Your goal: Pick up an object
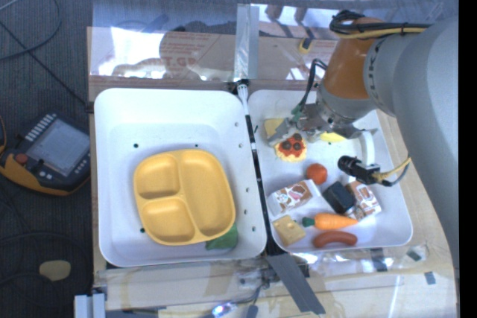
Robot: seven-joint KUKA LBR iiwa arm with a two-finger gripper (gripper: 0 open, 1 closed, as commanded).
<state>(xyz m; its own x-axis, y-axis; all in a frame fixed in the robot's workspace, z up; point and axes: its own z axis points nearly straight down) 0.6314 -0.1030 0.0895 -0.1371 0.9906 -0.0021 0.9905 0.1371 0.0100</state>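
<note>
The grey arm (417, 71) reaches from the right into the right bin (399, 231), its gripper (302, 126) low just above the small pizza toy (291, 148); finger state unclear.

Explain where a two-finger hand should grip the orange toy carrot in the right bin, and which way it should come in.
Grip the long orange toy carrot across its thicker middle, coming straight down from above. It lies flat and roughly left-right on the right white bin, so the fingers should close across its narrow width. The brown toy sausage lies close below it, so finger room on that side looks tight.
</note>
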